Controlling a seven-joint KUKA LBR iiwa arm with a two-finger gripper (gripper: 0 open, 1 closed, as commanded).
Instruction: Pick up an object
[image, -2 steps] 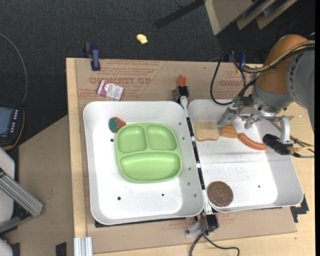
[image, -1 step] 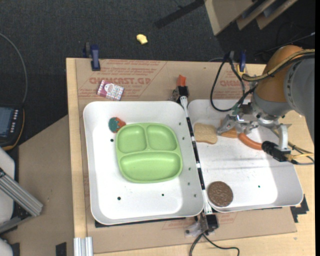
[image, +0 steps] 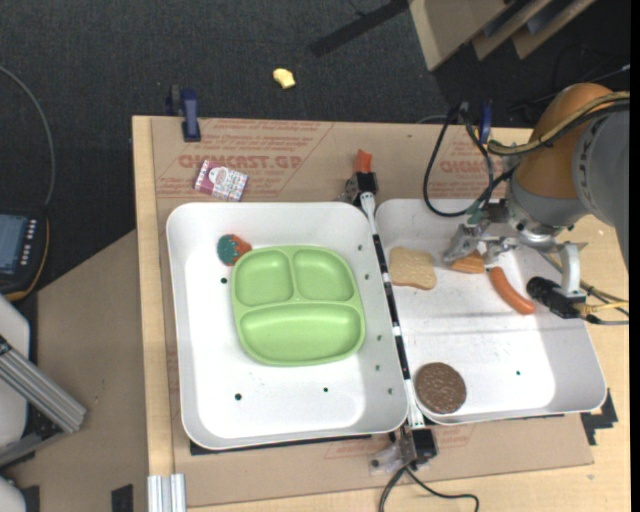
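Brown cardboard (image: 270, 140) covers the bench, and two white bins sit on it side by side. Closest to us, a round brown cookie (image: 440, 387) lies in the near corner of the right bin (image: 560, 375), just beside the wall between the bins. A little farther back, a green plate (image: 297, 303) with three sections sits in the middle of the left bin (image: 200, 350). A small red and green ball (image: 234, 248) rests at the plate's far left corner, touching or almost touching it. In the right bin, a tan slice of bread (image: 412, 268) lies close to the middle wall. An orange carrot (image: 510, 290) lies on a slant nearby. The claw (image: 487, 250) is right over the far end of the carrot, low in the bin, and I cannot tell how far it is open or if it has hold of anything. Farther back, a small pink packet (image: 221, 179) lies on the cardboard. On the dark floor (image: 120, 60) behind the bench sits a little yellow thing (image: 285, 77).
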